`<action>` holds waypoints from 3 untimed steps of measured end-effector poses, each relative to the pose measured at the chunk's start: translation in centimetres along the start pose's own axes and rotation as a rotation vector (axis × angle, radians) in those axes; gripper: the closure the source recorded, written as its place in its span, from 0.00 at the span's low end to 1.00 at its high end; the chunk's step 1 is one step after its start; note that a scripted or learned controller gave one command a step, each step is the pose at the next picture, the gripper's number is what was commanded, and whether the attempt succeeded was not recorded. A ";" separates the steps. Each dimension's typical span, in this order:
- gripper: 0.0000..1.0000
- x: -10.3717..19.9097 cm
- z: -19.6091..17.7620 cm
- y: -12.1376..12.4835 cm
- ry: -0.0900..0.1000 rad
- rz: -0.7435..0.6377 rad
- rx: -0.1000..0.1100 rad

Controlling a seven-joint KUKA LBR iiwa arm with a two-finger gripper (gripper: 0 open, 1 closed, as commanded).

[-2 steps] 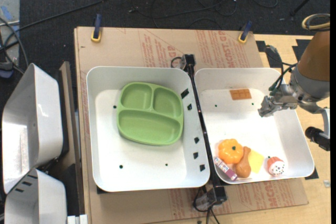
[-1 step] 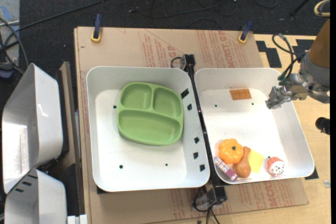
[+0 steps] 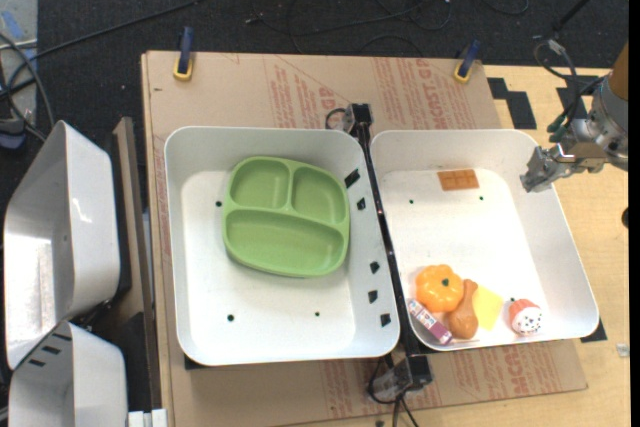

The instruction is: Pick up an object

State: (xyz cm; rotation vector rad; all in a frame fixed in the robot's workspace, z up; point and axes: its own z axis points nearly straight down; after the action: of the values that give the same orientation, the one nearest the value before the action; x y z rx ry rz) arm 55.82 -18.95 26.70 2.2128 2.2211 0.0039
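Two white bins sit side by side on the cardboard-covered surface [image 3: 300, 90], and the arm's hand [image 3: 540, 170] hangs just past the right bin's [image 3: 560, 245] far right rim, over that edge, not down among the things. From here I cannot tell whether the hand is released or clenched; it shows as a small grey shape with nothing visible in it, so I would not say it is carrying anything. The things it could pick up are crowded into the near edge of the right bin: a small orange pumpkin [image 3: 438, 286] touching a brown drumstick-shaped toy [image 3: 464, 315], a yellow piece [image 3: 487, 307] just beside that, a thin pink-and-purple tube [image 3: 430, 321] lying along the rim toward the near left corner, and a little white-and-red spotted toy [image 3: 525, 317] toward the near right corner. My guess is they lie bunched there because the bin's floor slopes or things have slid to the low side, which would make a clean grab harder, since neighbours are touching. An orange flat tile [image 3: 458, 179] lies alone near the far edge of the same bin, well apart from the rest and nearest the hand, so it looks the easier reach though it is very flat. The left bin [image 3: 190, 245] carries a green divided plate [image 3: 288, 217], resting about in its middle. No pick has begun, as I judge it
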 end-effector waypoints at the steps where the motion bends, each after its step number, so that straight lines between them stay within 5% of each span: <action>1: 1.00 5.7 1.5 0.1 0.004 -0.004 0.008; 3: 1.00 16.9 1.9 1.2 0.004 -0.005 0.006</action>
State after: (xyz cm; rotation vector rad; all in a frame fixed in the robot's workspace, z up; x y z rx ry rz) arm 56.93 -2.04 24.73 2.2120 2.2323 0.0016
